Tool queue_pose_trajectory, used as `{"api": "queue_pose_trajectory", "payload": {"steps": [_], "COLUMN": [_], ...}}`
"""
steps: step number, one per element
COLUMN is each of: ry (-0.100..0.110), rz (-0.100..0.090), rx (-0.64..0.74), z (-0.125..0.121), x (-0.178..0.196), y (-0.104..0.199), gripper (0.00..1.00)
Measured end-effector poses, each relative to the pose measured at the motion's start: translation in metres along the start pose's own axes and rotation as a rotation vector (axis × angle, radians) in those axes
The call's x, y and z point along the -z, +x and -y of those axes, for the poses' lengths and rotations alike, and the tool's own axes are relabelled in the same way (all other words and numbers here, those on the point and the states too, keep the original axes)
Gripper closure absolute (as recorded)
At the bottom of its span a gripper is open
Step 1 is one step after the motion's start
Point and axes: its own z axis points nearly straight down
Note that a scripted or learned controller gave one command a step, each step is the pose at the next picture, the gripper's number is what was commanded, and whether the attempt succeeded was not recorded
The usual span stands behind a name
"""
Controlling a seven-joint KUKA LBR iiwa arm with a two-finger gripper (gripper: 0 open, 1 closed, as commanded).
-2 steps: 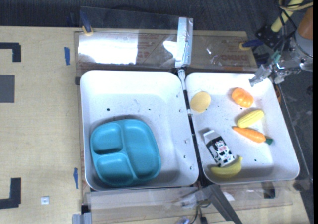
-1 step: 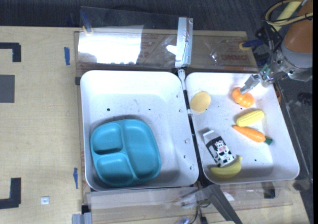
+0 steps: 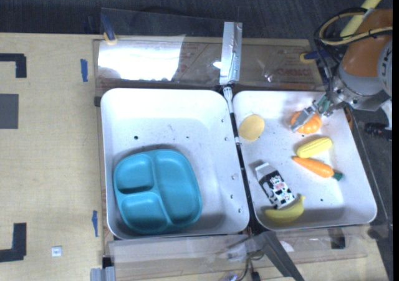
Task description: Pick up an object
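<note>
Right now, from the overhead camera, our gripper sits low over the small orange object in the right bin, near its far wall; how far the fingers are parted we cannot tell. We judge a straight lift best (corn cob lies just beside).
</note>
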Motion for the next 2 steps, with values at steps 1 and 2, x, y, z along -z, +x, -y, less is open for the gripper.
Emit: {"api": "queue_pose_trajectory", "payload": {"steps": [1, 2], "ry": [0.0, -0.023], "rz": [-0.001, 0.038], "rx": [0.004, 0.0], "z": [-0.002, -0.012], "x": [0.007, 0.114], "y": [0.003, 0.022], "gripper": [1.0, 1.0]}}
